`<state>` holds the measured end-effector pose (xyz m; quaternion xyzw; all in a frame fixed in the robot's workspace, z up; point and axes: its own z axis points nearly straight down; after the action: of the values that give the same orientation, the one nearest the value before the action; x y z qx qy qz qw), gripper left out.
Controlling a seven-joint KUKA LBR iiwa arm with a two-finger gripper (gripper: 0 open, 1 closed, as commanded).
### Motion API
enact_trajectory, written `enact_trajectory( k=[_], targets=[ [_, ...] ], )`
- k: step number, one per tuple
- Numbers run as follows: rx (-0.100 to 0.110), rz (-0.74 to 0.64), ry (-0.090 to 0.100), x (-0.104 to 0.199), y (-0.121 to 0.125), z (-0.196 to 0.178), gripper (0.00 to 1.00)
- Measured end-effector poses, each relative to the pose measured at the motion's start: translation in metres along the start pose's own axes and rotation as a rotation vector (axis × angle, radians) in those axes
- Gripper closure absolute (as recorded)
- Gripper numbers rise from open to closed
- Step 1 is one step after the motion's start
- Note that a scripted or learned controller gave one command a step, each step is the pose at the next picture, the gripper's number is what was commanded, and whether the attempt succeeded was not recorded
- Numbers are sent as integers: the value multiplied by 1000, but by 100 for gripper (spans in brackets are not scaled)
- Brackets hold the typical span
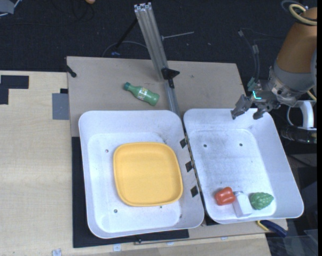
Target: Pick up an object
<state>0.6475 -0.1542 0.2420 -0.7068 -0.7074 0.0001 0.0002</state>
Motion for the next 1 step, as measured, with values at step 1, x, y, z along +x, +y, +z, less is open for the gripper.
enact_trajectory(
  k=[1],
  targets=[
    [0,0,0,0,0,0,0]
  ],
)
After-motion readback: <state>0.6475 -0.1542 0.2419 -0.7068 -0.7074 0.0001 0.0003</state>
